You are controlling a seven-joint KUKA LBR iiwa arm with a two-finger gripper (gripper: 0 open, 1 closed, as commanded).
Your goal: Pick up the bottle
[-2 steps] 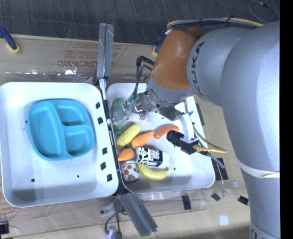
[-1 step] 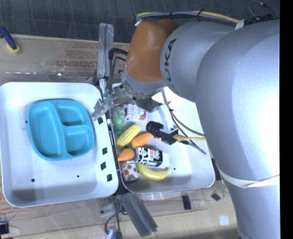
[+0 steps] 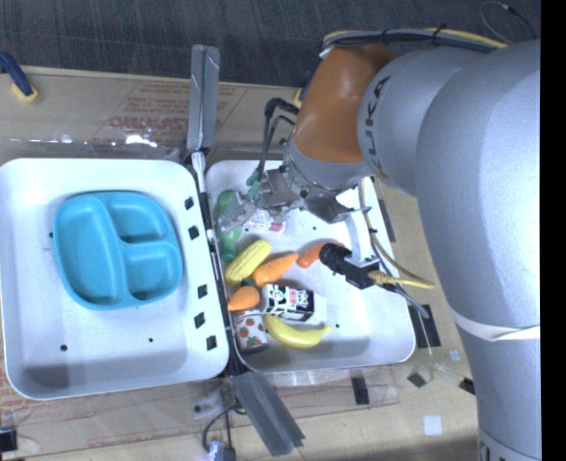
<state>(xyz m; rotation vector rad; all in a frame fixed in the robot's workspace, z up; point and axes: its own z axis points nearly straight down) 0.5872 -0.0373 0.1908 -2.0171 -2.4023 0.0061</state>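
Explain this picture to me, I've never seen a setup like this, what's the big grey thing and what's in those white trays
The big grey thing is a robot arm with an orange band, reaching in from the right. One camera above the bench looks down at a slant. Two white bins sit side by side. The left bin holds a blue divided plate. The right bin holds toy food: corn, a carrot, a banana, a small carton, plus a greenish bottle in its far left corner. The end effector hangs just beside that bottle; whether it grips anything is unclear.

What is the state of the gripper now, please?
Gripper: low over the right bin's far left corner, by the bottle; open or closed cannot be told.
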